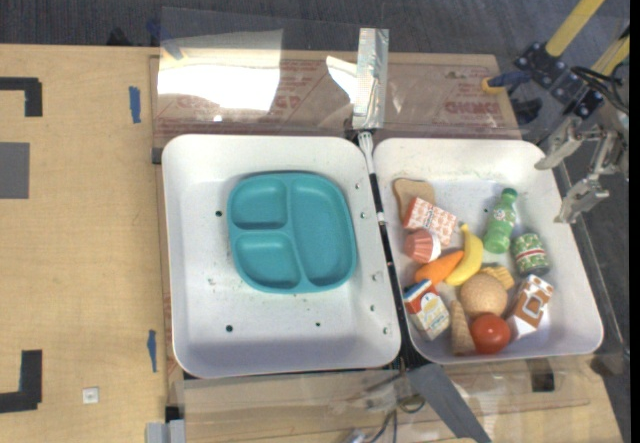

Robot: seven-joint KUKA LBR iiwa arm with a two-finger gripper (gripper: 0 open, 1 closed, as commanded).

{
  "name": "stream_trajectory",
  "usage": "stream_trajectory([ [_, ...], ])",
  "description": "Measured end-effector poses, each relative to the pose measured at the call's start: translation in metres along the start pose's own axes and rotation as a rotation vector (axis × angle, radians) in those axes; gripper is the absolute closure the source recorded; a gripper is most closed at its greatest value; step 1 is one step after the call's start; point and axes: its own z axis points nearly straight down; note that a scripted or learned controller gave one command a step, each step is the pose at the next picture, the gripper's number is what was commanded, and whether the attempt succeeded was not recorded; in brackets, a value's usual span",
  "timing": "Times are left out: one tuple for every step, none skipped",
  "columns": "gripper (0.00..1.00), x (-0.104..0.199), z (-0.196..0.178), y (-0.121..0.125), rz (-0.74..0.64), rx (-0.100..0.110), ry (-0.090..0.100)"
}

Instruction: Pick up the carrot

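Gripper (pixel 588 193), finger state impossible to tell, hangs at the right bin (pixel 570 231) edge; carrot (pixel 438 267) lies left and below, long axis running diagonally.

Carrot (pixel 438 267): small, orange, tapered, lying flat on a slant in the right bin (pixel 570 331), toward its left-centre, touching the banana (pixel 467 259) on its right side, among other toy foods.

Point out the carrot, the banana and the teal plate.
carrot (pixel 437 267), camera view, middle of its orange body.
banana (pixel 468 258), camera view, middle of its yellow curve.
teal plate (pixel 293 231), camera view, ridge between its compartments.
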Motion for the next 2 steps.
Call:
stream_trajectory([
  [0.0,0.049,0.076,0.054,0.391,-0.002,0.007],
  [0.0,0.065,0.156,0.12,0.306,0.0,-0.004],
])
